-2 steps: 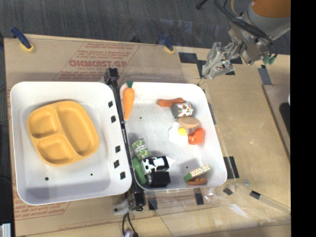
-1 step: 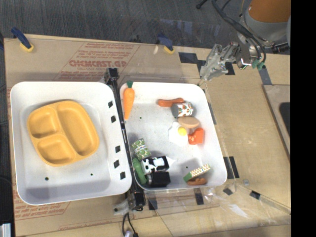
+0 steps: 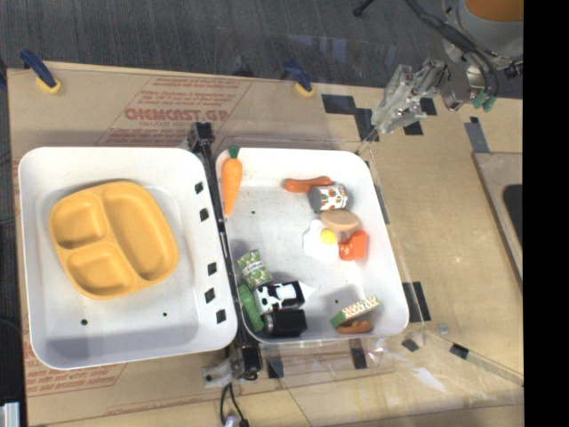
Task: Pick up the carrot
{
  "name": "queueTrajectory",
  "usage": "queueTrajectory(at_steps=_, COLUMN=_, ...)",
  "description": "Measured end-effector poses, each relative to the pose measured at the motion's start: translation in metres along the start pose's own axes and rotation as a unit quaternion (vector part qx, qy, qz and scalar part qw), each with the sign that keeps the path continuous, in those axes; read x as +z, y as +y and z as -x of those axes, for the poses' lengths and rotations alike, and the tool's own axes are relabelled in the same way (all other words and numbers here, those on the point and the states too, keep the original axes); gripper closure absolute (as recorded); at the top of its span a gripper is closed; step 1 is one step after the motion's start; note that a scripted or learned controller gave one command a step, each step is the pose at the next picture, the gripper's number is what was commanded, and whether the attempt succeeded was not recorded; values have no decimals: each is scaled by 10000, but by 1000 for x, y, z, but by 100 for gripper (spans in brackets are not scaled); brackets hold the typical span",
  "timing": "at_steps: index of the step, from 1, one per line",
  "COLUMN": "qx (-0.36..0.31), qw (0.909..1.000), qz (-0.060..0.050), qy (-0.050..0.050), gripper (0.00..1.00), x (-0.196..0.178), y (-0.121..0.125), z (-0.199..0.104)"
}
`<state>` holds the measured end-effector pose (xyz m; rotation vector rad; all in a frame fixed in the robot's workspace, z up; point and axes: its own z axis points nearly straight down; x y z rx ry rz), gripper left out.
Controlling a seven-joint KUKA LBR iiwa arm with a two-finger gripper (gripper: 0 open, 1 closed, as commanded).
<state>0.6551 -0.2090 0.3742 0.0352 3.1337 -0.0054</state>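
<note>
Arm at upper right, gripper angled down-left, holding nothing.

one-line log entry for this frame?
claw: above right bin's top-right corner, holding nothing | carrot: at bin's top-left wall, untouched | pick: not yet done

Two bins side by side on the bench — left bin holding a sectioned tray, right bin holding the rest. Carrot at the right bin's far left corner, along the wall. Sausage and small can further right; fried egg nearer centre. Gripper above the bench beyond the right bin's far right corner — well apart from the carrot.
</note>
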Motion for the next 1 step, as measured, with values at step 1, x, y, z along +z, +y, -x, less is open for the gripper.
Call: queueTrajectory(at_steps=1, qx=-1047, qw=9945, qz=15, qy=24, gripper=100, x=22, y=1, z=-2)
